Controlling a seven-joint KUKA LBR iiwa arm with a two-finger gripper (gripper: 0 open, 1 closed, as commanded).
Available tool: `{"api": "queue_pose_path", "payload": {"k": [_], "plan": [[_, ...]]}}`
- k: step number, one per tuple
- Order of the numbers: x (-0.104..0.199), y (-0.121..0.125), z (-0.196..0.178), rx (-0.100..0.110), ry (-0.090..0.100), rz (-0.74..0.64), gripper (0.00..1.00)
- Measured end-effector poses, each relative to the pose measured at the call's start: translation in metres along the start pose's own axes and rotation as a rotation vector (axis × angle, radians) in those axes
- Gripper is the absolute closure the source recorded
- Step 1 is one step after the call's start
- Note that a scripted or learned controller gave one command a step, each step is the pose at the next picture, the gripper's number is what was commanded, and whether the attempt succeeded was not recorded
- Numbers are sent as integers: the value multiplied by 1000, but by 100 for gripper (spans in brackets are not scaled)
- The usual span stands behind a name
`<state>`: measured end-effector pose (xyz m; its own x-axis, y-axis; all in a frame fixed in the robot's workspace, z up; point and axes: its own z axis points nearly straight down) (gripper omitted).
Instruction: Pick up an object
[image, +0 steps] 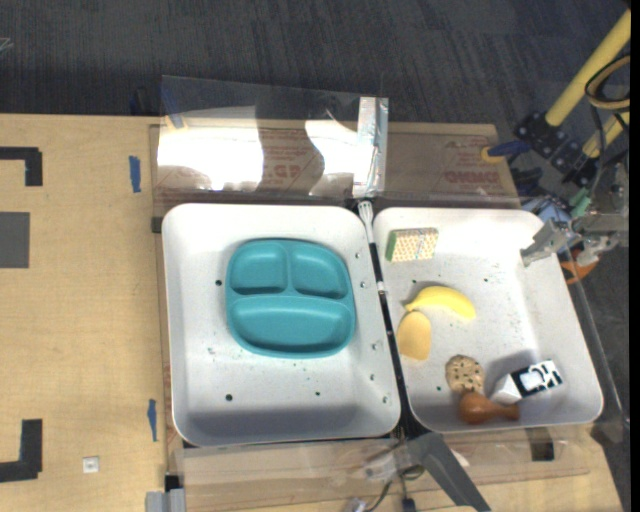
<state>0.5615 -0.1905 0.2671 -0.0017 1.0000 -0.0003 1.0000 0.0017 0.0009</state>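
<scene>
The left bin (190, 400) holds a blue-green plate (291, 297) with three parts, and the right bin (520, 310) holds a yellow banana (444, 301), a yellow lump (415, 335) just beside it, a sponge (412, 244) near the top, a round cookie (462, 373), a brown thing (484, 407) and a small black and white block (536, 379). The hand (548, 244) is at the top right edge of the right bin, well apart from all of these, and I cannot tell if it is wide or narrow. Both bins sit side by side on the bench (80, 300).
</scene>
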Motion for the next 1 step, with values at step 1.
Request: {"api": "queue_pose_path", "payload": {"k": [1], "plan": [[42, -12, 138, 12, 4, -22, 0]]}}
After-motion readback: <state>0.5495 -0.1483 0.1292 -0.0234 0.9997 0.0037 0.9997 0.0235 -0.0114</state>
